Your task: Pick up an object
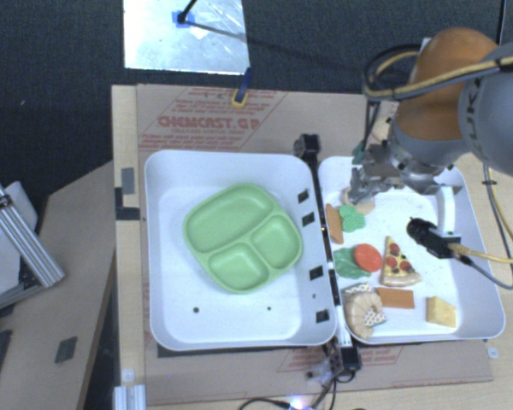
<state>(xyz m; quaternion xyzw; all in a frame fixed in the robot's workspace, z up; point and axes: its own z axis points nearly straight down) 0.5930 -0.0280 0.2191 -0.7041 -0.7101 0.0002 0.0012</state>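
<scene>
Near bin's point(496, 314) rear edge — gripper point(362, 188).

Toy foods in right bin point(483, 314): pizza slice point(398, 261) mid, tomato point(368, 256) + green leaf point(351, 219) by left wall, cheese point(441, 312) near front-right corner.

Even, bright overhead light; glare on the foil sheet point(185, 22); slightly soft, grainy focus

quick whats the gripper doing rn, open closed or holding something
Gripper: down at the back left of the right bin, just above the toy food; whether it grips anything cannot be told from this view.
</scene>
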